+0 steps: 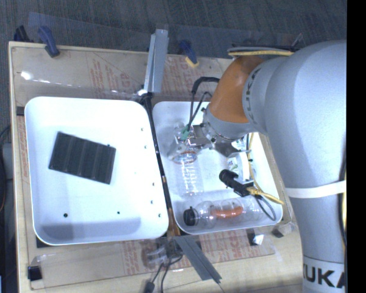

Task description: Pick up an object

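In the right bin (171,121), a clear plastic bottle (189,174) lies lengthwise near the middle. My gripper (187,138) hangs right over its far end, and I cannot make out whether it touches the bottle. A second clear bottle (222,213) with a black cap and an orange-red patch inside lies across the bin's near wall. A dark ribbed rectangular pad (83,157) lies flat in the left bin (36,115), well away from the gripper.
The grey arm with its orange band (229,99) covers the right bin's far-right part. A metal bar (155,60) stands behind the gap between the bins. Blue clamps (47,39) grip the bench's far edge.
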`<state>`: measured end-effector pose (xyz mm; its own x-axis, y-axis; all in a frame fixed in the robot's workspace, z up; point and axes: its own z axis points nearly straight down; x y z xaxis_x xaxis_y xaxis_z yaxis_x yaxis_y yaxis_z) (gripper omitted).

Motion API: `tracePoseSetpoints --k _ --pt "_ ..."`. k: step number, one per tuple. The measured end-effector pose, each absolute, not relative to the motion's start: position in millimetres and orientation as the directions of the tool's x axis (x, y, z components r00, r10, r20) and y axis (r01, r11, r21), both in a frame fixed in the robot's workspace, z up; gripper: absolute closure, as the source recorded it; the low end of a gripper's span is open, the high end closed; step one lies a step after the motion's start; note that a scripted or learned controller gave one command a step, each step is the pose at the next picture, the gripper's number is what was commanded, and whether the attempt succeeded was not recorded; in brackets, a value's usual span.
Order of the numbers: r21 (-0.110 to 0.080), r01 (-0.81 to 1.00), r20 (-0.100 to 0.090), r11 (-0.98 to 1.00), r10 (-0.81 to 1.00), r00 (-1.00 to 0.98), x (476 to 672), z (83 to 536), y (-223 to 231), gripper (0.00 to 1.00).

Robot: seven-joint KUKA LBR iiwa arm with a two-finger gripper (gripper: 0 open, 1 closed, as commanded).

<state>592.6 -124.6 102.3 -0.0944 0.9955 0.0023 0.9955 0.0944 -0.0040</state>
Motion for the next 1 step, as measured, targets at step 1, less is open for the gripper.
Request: tracePoseSetpoints --k 1 --pt "0.0 0.997 0.0 0.076 0.997 -0.076 654.1 193.3 -61.9 1.0"
